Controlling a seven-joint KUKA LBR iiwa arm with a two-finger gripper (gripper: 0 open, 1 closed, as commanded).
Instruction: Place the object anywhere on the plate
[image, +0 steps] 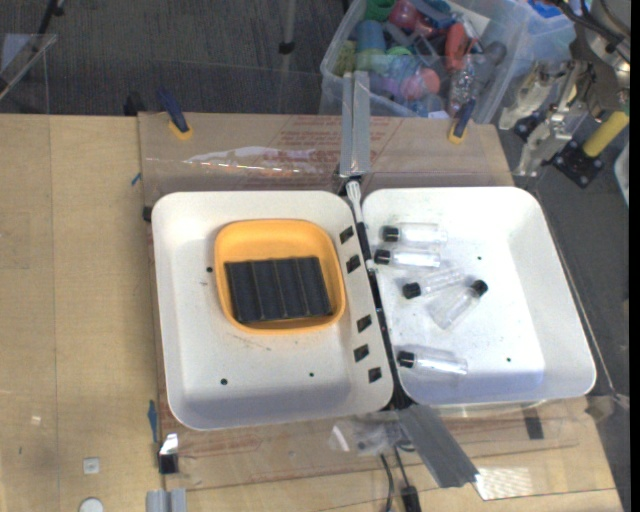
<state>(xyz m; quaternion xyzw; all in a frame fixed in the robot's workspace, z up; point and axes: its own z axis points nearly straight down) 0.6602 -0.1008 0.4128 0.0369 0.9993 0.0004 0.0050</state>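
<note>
— Two white bins side by side on the pale wooden bench (70, 300). Where's the hand (548, 128)?
— Past the far corner of the right bin (530, 340), outside both. I cannot tell how far it is open or whether it holds anything.
— And the object?
— The black ridged block (278, 290) lies flat on the orange plate (232, 240) in the left bin (190, 380), well away from the hand. Five clear vials (435, 300) lie nearer it, and a tub of colourful toys (430, 50) stands behind the bins.

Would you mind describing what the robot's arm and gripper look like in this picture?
The gripper sits at the top right, beyond the right bin: a pale, whitish-grey metal assembly with angular plates and dark fittings. The arm above it looks grey and is cut off by the frame edge. Any markings are too small to tell.
</note>
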